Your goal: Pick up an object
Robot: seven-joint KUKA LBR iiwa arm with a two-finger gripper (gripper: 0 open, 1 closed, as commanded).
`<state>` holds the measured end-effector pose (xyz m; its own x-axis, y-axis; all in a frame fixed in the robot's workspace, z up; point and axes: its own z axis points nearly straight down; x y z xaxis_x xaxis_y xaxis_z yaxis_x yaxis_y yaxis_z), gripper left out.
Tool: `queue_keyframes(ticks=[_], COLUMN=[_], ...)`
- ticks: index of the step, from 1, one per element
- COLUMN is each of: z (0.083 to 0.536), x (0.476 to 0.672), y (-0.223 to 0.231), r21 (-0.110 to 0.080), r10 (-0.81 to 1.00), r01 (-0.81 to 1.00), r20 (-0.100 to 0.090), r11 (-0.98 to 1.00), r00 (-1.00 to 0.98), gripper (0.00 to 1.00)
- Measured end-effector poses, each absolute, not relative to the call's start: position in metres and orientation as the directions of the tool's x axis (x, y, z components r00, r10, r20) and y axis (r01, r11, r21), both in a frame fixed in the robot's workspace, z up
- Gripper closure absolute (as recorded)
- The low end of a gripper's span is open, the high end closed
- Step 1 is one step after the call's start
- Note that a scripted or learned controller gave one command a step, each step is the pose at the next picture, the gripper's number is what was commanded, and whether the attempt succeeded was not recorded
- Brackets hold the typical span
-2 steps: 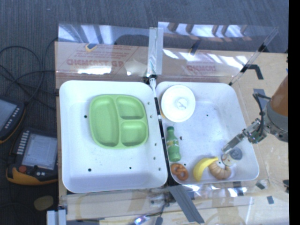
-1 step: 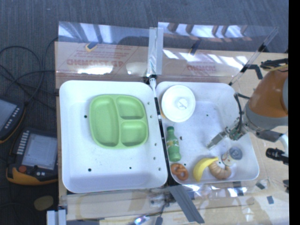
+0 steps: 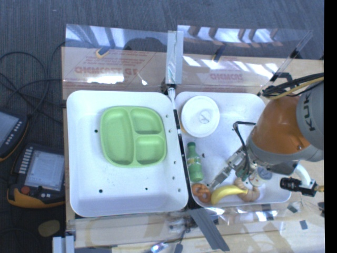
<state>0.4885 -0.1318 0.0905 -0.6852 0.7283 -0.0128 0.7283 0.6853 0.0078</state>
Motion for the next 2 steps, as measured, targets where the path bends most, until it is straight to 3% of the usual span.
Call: queue_keyframes(ticks=[1, 2], z=[0.182, 0.090], x=[0.487, 0.574], y=[-0.200, -0.223], r21=[0.001, 0.005], r10=[0.360, 0.470], r01=[0.360, 0.470], r20=[0.000, -0.015], r11=[0.933, 0.883], r00=[-0.933, -0.883], gripper=[0.00, 0.00])
